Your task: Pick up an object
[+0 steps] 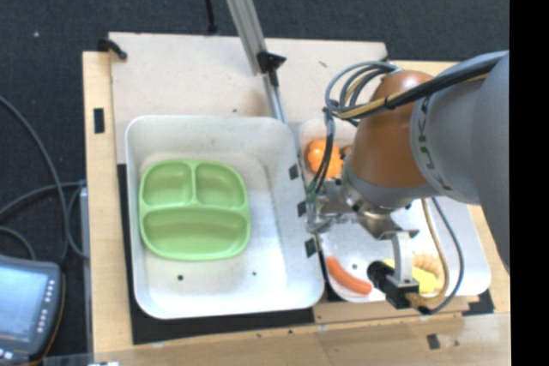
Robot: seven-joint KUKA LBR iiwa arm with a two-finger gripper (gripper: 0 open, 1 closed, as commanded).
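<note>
Hovering low over the right bin (480, 270), the gripper (319, 214), finger state impossible to tell, should centre on 1 item, the orange ball (316, 154) or red sausage (347, 275), before closing.

No writing, brand, number or sign can be read anywhere in the camera view; the green divided tray (195, 209) in the left bin (154, 291) carries plain moulded surfaces with no lettering, and the grey arm (463, 133) with its orange band (390, 133) shows no legible marking. The small black tabs along the worktop (171, 73) edge are blank at this size; the screen of the device (26, 309) at the lower left corner is too dim and small to make out any characters.
</note>
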